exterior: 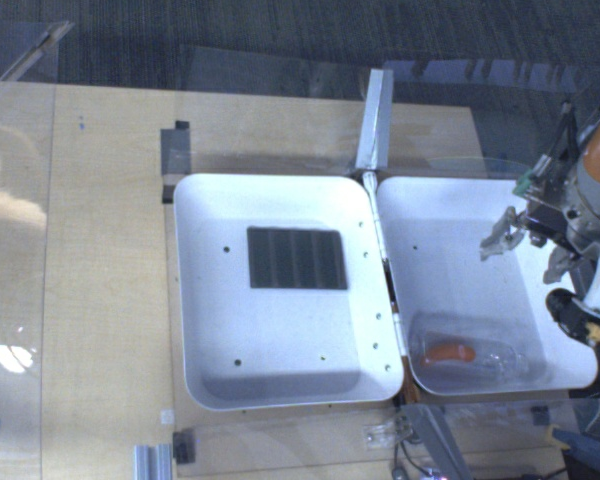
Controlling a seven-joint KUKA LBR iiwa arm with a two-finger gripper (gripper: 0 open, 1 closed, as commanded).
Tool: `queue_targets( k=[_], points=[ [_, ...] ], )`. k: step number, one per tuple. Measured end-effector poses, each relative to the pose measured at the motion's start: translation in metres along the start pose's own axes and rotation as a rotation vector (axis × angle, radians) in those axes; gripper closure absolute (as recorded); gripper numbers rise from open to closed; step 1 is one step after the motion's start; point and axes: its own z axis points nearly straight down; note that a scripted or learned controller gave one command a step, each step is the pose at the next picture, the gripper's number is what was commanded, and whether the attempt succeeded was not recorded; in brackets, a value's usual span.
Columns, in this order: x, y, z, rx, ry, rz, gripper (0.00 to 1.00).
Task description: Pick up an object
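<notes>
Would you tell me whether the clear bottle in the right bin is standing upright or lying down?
Lying down: the clear bottle rests lengthwise on the right bin's floor near its front edge.

Reaches in from the right edge of the scene, grey arm (592,183) with an orange band above the wrist. Carries the gripper (504,236) at mid-depth, pointing left, metal tips slightly spread and nothing between them. Hangs with wrist housing and dark cabling bunched just right of the jaws, toward the near side.
</notes>
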Motion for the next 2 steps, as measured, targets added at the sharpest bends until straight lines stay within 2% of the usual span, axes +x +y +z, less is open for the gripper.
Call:
queue_targets(
  k=[1, 2],
  points=[
    [0.1105, -0.0500, 0.0844, 0.003, 0.000, 0.092, 0.00],
    [0.1104, -0.0499, 0.0842, 0.003, 0.001, 0.092, 0.00]
  ],
)
